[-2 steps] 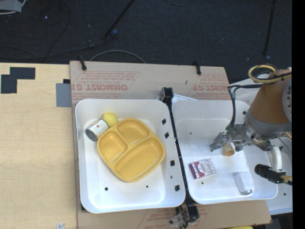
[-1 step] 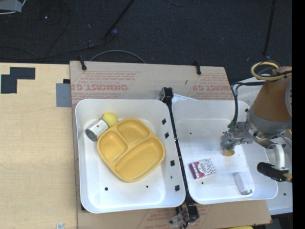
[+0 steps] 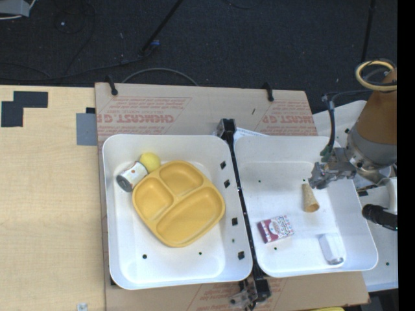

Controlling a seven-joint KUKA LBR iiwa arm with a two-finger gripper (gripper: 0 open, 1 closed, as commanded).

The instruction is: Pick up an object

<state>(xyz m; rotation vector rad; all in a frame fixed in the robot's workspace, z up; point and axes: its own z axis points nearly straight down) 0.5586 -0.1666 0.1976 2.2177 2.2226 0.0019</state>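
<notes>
Right bin [image 3: 363, 254] holds a clear tube [image 3: 330, 249], red packet [image 3: 275, 228] and cone [image 3: 310, 197]; cone lies just below the jaws [image 3: 322, 175], whose opening I cannot tell.

yellow divided plate [image 3: 179, 203], tan cone [image 3: 310, 197], red-and-white packet [image 3: 275, 229], white bins [image 3: 123, 251].

We cannot tell how the gripper [image 3: 322, 175] stands, its fingertips being too small and dark to separate against the right bin [image 3: 363, 254]; the arm [image 3: 378, 118] above it is cut off by the picture's right edge. The yellow ball [image 3: 150, 160] is partly hidden behind the divided yellow plate [image 3: 178, 203]; print on the small red-and-white packet [image 3: 275, 229] is too small to read.
</notes>
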